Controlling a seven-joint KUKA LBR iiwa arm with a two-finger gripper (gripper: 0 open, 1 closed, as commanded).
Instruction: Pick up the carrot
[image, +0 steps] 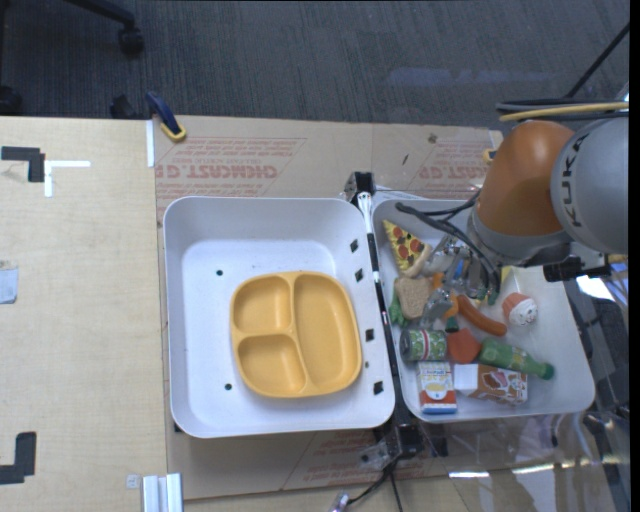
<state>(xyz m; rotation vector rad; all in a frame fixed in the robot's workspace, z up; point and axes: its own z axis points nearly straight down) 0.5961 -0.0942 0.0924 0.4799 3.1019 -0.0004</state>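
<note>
The carrot (481, 320) is a short orange stick lying at a slant in the middle of the right bin (574, 396). Its upper-left end reaches under the gripper (450, 290), which hangs low in the bin over the clutter, just left of and above the carrot. The grey arm with its orange band (522, 180) comes in from the upper right and hides the back of the bin. The gripper's tips are lost among the items beneath them.
Around the carrot lie a pizza slice (404, 245), a bread slice (411, 297), a green can (425, 345), a green bottle (513, 358), a white ball (519, 311) and a juice box (437, 388). A yellow divided plate (296, 333) sits in the left bin (190, 300).
</note>
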